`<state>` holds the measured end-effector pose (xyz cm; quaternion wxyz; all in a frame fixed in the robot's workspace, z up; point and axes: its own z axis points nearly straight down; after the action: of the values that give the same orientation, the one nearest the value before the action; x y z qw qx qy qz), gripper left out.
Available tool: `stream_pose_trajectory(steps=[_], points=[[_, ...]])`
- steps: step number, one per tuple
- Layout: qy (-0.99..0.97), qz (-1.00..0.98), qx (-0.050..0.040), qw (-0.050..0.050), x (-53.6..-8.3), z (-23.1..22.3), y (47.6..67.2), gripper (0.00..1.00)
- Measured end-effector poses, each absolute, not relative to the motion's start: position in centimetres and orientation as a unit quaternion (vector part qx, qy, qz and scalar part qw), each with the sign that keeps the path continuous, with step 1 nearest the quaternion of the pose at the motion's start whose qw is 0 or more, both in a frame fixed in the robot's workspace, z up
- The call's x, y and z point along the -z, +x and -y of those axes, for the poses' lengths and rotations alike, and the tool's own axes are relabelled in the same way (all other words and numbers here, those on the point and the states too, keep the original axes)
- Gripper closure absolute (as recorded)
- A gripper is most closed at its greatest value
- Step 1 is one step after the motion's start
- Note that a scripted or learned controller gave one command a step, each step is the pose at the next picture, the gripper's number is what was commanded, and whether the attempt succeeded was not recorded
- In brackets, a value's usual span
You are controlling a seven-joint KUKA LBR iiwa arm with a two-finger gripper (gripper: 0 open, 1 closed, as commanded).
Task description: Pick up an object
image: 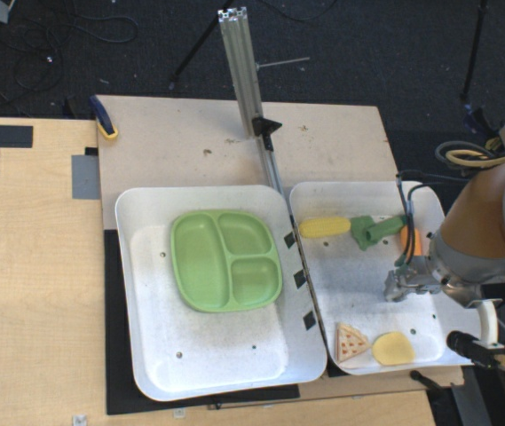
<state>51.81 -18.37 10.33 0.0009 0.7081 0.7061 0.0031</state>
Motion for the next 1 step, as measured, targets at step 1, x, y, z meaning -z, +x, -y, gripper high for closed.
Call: stream_pose_trajectory(steps=[1], points=[[0.707, -0.707, -0.0003, 0.001, -14.7, 18.43, 51.3, 1.0]])
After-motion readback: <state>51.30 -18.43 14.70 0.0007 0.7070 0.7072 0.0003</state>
